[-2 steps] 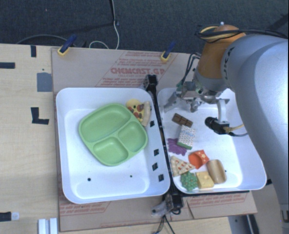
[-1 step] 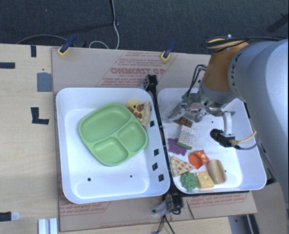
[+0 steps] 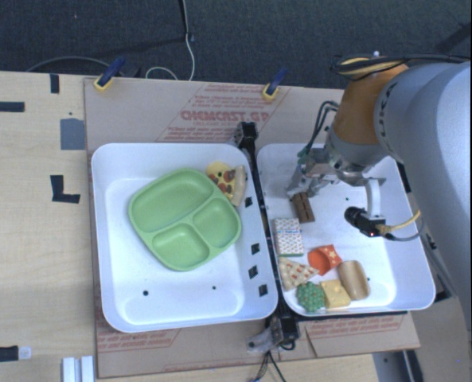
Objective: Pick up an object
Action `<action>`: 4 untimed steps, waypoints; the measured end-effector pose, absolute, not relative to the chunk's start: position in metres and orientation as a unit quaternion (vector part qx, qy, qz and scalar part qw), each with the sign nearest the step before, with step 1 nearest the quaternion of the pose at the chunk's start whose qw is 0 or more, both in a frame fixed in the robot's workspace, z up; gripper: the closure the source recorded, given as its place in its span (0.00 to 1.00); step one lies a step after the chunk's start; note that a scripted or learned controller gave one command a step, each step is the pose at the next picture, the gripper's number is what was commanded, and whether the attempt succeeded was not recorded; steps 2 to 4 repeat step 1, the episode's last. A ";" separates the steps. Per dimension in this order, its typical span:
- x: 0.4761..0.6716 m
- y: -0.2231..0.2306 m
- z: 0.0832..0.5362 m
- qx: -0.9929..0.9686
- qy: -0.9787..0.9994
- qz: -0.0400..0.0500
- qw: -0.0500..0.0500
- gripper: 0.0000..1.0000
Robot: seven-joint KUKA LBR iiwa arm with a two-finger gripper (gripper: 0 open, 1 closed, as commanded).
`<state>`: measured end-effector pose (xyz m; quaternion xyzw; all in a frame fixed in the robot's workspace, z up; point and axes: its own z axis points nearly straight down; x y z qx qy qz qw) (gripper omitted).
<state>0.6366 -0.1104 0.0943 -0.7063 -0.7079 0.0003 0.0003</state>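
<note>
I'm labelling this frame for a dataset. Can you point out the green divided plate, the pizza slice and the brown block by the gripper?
green divided plate [image 3: 185, 220]: camera view, central ridge.
pizza slice [image 3: 227, 180]: camera view, topping.
brown block [image 3: 302, 207]: camera view, top face.

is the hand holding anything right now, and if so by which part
It cannot be told. The hand is low in the right bin, right at the upper end of the brown block, but whether it grips the block isn't visible.

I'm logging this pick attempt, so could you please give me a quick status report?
Claw low in right bin, at the brown block; grip unconfirmed. Other toy foods clustered at bin's front. Green plate and pizza slice in left bin.
</note>
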 end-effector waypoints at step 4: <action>0.580 -0.055 0.198 -0.705 -0.709 -0.002 0.000 1.00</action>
